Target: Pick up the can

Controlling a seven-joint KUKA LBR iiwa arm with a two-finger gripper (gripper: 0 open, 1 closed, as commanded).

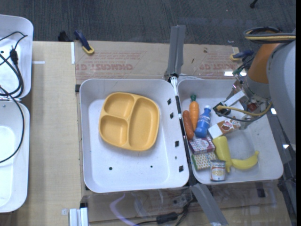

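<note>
The can [217, 170] is small, with a tan label and a silver lid, and stands upright at the front edge of the right bin [263, 140]. It sits just in front of a yellow bottle [222, 148] and next to a banana [245, 162]. My gripper [233, 110] hangs over the back half of the same bin, above a small white and red packet [229, 126]. That puts it well behind the can and a little to its right. The wrist and its cables cover the gripper's tips.
The right bin also holds a carrot [194, 111], a sausage [188, 125], a blue bottle [203, 122], a pink box [202, 145] and a checked box [203, 160]. A yellow divided plate [129, 121] lies in the left bin [94, 168].
</note>
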